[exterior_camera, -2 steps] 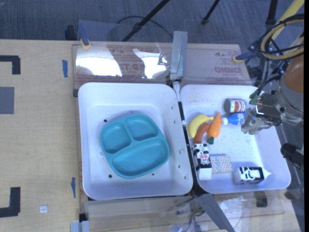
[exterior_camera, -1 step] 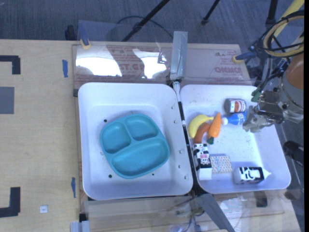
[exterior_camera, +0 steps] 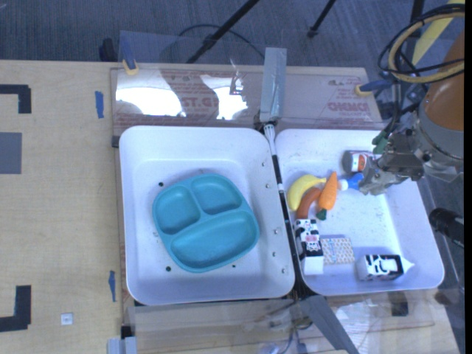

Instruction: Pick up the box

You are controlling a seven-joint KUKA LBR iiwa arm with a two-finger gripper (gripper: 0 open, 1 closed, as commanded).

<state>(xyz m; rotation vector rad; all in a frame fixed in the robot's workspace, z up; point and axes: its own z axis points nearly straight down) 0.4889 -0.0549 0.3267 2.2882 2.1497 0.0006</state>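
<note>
The wooden bench (exterior_camera: 51, 220) carries two shallow white bins side by side, with a clear sheet taped along a cardboard strip behind them. The left bin (exterior_camera: 140, 153) holds a teal divided plate (exterior_camera: 206, 221) with three compartments, lying flat near its middle. The right bin (exterior_camera: 413, 227) holds the small items. The arm (exterior_camera: 442, 116) reaches in from the right, its orange band above the wrist, and the gripper (exterior_camera: 376, 181) hangs low over the upper right part of the right bin, just beside a small can (exterior_camera: 356, 161) lying on its side. Whether its fingers are apart or closed cannot be told, and nothing can be seen held in them. A yellow banana (exterior_camera: 302, 190) lies near the bin's left wall, with an orange carrot (exterior_camera: 328, 192) touching its right side. Below them, against the left wall, sits a small black-and-white patterned carton (exterior_camera: 308, 236). Just to its right lies the box (exterior_camera: 336, 251), flat, with a speckled pinkish face, near the front of the bin and well apart from the gripper. Further right, by the front rim, lies a small white carton with black markings (exterior_camera: 383, 266).
</note>
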